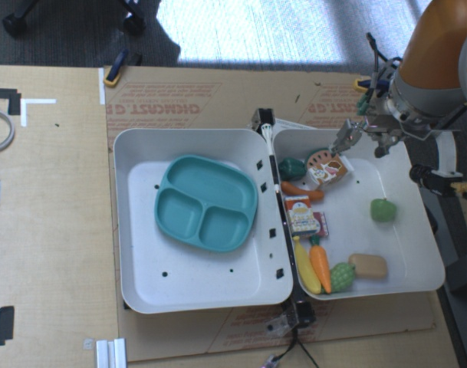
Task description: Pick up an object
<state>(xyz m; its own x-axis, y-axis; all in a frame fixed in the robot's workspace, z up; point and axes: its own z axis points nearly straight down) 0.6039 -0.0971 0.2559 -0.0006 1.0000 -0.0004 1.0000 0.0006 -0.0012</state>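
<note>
arm: comes in from the right, orange band up top right, wrist hanging over the back of the right bin (417,205)

end effector (345,139): sits over the back-left part of the right bin, fingers pointing down and left. honestly can't tell if they're wide or narrow, too small and cluttered from here

nearest thing: a snack pack (327,169) with orange and white print, right under and slightly left of the end effector. looks close to the tip but I can't say they touch, and nothing visibly sits between the fingers

dark green thing (292,166): just left of the snack pack, against the bin's left wall

small carrot (301,191): lying across, just in front of those two

box (304,218): red and white, in front of the small carrot, well apart from the end effector

front-left corner pile: banana (305,269), big carrot (320,267) and broccoli (341,276) packed side by side, the far end of the bin from the end effector

bread (368,265): tan, just right of the broccoli

green ball (383,210): alone on the right side of the bin, near the arm's wrist side, apart from everything else

left bin (133,251): holds a teal divided plate (207,202), three compartments, lying flat

tabletop (49,228): tan, cardboard under both bins
</note>
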